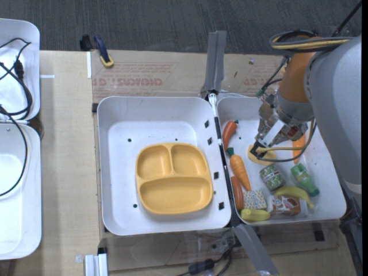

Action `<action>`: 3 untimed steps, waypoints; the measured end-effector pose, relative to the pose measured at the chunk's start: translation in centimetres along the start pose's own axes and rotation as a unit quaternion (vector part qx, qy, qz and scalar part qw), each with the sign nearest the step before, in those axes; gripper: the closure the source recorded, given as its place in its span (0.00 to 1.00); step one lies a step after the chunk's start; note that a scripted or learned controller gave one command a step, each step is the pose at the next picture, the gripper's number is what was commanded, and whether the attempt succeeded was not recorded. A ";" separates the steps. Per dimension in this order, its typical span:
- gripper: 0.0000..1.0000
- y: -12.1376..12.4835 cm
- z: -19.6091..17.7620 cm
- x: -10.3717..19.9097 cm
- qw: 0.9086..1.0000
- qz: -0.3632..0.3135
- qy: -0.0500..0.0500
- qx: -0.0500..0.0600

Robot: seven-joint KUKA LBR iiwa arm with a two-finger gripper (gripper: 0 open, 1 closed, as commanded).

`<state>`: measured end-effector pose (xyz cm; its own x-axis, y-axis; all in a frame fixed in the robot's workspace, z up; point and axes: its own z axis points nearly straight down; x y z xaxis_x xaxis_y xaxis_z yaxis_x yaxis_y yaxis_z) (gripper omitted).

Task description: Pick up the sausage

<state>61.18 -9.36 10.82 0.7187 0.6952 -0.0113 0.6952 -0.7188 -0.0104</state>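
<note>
Lying against the right bin's left wall, the sausage runs near-vertically.

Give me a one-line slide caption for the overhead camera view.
End effector low in the right bin of toy food, sausage lying by the divider, yellow tray in the left bin.

A light wooden bench fills most of the scene. Far behind it lies a dark grey carpet floor. A flat brown cardboard sheet with red letters lies on the bench. The light is even and soft.
</note>
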 end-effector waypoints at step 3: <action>0.00 0.0 -0.5 -0.1 1.000 -0.001 -0.003 0.003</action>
<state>61.11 -9.46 11.29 0.7174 0.6964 -0.0173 0.6962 -0.7176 -0.0159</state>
